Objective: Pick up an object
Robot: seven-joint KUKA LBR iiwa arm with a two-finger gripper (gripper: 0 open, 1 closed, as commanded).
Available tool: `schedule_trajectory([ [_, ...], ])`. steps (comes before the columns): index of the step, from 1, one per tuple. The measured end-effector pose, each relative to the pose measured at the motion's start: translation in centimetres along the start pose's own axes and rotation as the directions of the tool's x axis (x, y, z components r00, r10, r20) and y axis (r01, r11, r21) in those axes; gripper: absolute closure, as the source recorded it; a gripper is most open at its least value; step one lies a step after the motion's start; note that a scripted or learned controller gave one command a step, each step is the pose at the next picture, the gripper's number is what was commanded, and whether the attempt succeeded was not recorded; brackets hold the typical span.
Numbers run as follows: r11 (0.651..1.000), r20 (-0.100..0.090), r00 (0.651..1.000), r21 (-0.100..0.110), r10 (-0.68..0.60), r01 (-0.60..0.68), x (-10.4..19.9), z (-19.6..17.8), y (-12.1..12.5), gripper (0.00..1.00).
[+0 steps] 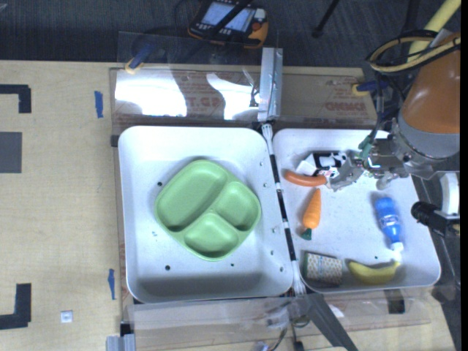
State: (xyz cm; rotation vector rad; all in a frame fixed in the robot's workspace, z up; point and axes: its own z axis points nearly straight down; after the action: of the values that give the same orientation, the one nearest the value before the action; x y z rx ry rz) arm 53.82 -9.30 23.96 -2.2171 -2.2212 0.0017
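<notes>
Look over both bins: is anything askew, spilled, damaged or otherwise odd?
Nothing is spilled or broken. The green plate sits turned at an angle in the left bin. In the right bin the carrot, bottle and banana lie loosely scattered, as expected.

No text is proving readable anywhere on the scene. A cardboard panel running along the upper edge of the bins is carrying reddish printed lettering at upper right of centre, but glare and blur are leaving the words illegible. At the top of the frame, a handheld controller is showing a lit screen whose contents are coming through too small to make out. In the right-hand bin, a blue bottle is bearing a pale label with no legible writing, and a small patterned packet at the lower edge is displaying print too fine to read.
</notes>
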Motion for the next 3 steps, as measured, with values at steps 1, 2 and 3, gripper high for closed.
schedule_trajectory([
  [1, 0.991, 0.001, 0.991, -0.002, -0.13, 0.13, -0.7, 10.5, 0.8, 0.0],
  [2, 0.978, 0.0, 0.978, -0.003, -0.209, 0.209, -0.2, 12.0, 0.6, 0.0],
  [3, 0.977, 0.003, 0.977, -0.006, -0.212, 0.212, -2.3, 8.5, 1.5, 0.0],
])
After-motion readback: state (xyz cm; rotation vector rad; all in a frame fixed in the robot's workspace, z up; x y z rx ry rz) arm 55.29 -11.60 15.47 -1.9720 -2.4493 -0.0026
